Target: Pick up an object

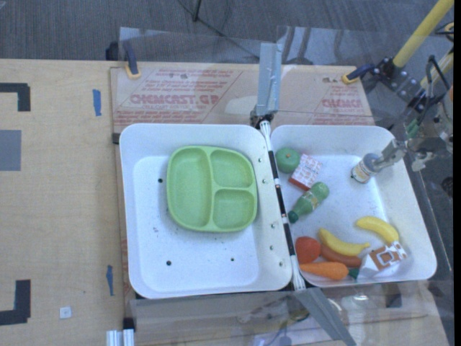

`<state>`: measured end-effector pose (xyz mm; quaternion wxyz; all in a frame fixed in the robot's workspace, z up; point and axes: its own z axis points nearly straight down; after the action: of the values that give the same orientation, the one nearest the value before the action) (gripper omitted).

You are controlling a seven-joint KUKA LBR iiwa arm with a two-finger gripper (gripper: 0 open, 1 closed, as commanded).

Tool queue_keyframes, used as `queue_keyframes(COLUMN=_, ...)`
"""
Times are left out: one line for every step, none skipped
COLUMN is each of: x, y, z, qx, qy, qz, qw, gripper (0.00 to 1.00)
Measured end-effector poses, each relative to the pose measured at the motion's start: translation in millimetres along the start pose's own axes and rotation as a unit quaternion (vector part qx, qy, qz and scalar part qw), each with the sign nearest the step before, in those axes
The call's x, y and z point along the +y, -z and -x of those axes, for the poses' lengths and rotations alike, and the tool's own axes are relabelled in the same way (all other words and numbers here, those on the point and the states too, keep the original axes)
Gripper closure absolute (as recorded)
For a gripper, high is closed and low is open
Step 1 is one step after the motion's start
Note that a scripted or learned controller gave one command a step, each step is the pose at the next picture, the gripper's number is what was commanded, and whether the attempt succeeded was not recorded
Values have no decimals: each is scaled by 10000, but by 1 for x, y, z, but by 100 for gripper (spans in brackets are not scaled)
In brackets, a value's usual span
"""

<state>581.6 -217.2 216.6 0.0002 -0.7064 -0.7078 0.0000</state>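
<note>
The right bin [421, 225] holds several toy foods: a green apple [288, 158], a red-and-white carton [306, 171], a green bottle [310, 201], two bananas [377, 228] [341, 244], a red tomato [307, 249], a carrot [325, 270] and an orange-and-white carton [387, 256]. A small silver can [362, 170] stands near the bin's far right. My gripper [387, 154] appears as a grey metal tip reaching in over the right rim and ending at the can. Dark cabling hides the parts behind it.
The left bin [144, 251] holds a light green divided plate [212, 188] in its far half. A raised ridge [277, 207] separates the two bins. A yellow pole [425, 24] slants across the top right, with cables [425, 114] below it.
</note>
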Motion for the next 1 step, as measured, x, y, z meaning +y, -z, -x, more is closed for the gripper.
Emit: queue_keyframes(x=13, y=-116, z=-2, qx=29, qy=148, qz=27, qw=9999, gripper=0)
